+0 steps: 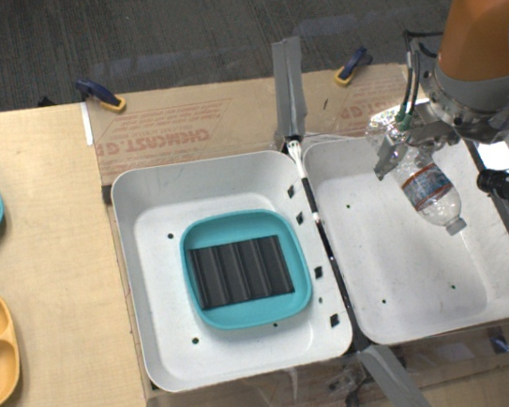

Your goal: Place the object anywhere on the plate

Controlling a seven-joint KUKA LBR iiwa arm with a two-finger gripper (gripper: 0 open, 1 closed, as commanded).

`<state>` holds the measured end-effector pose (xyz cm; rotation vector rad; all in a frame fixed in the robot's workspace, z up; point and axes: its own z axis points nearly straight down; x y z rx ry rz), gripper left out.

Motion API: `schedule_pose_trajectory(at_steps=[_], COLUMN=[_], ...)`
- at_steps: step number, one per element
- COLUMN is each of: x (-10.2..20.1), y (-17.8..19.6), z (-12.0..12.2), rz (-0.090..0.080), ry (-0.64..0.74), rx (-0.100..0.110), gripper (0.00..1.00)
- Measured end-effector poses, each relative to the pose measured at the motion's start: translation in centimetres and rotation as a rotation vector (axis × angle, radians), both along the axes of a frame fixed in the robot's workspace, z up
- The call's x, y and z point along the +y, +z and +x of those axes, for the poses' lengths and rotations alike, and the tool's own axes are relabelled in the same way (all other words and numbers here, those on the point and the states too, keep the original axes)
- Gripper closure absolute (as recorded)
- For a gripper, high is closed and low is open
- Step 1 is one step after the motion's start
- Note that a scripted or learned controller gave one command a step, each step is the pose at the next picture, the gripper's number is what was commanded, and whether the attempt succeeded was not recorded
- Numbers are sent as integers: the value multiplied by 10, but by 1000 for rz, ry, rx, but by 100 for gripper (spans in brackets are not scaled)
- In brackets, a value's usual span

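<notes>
Over right bin (497, 304), clear labelled plastic bottle (429, 191)

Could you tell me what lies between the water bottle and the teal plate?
In the camera view, bare white bin floor and the bins' adjoining rims separate the bottle from the plate.

A gripper (396, 150) holds a clear plastic bottle (430, 192) tilted above the right bin (412, 307), while a teal plate (245, 267) sits in the left bin (158, 288).

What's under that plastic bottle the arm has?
The bottle hangs tilted from the gripper, cap down. Beneath it lies the right bin's bare white floor. The bottle's top end is hidden by the gripper.
</notes>
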<state>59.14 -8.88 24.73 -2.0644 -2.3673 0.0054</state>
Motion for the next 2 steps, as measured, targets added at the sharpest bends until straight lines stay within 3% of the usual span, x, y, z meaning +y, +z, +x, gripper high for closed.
schedule_pose_trajectory(at_steps=[1, 2], x=[-37, -37], y=[47, 47], z=[-13, -13], rz=[0, 0], ry=[43, 43], rx=[-3, -3], gripper=[100, 0])
